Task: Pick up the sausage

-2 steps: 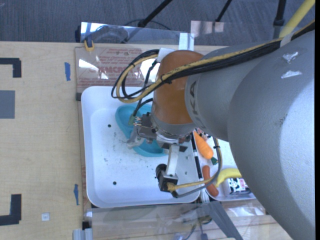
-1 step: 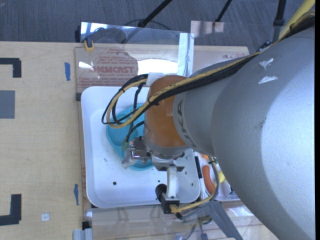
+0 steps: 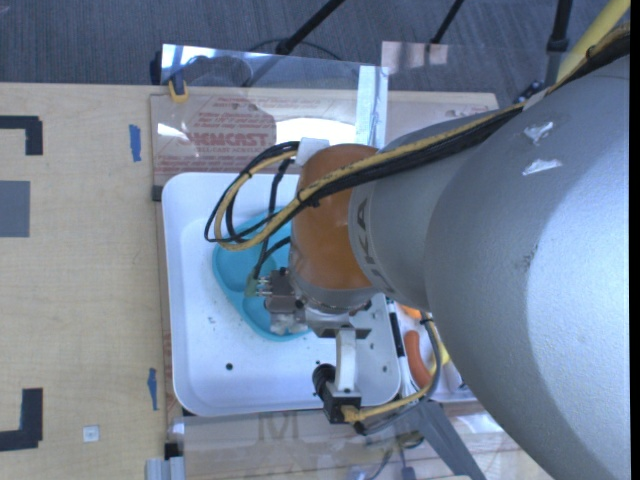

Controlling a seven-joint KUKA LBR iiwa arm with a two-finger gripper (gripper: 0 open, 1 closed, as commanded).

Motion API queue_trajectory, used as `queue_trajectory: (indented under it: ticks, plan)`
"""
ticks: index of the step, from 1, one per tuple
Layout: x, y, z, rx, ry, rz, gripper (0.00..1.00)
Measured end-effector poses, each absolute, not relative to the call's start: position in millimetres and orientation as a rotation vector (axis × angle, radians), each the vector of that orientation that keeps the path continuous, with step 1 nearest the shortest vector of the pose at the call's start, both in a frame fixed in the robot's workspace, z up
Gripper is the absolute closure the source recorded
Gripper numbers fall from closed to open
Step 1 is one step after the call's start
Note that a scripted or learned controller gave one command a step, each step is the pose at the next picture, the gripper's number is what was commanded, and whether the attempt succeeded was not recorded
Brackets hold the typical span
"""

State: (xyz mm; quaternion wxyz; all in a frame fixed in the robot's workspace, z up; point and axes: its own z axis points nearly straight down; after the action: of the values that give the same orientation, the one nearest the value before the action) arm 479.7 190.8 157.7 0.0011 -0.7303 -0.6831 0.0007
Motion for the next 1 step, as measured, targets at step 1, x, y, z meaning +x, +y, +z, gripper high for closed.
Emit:
queue_trajectory:
  ticks: [1]
  plan:
    - [479.4, 225.3, 387.0, -2.069, -2.365, 0.001, 1.00]
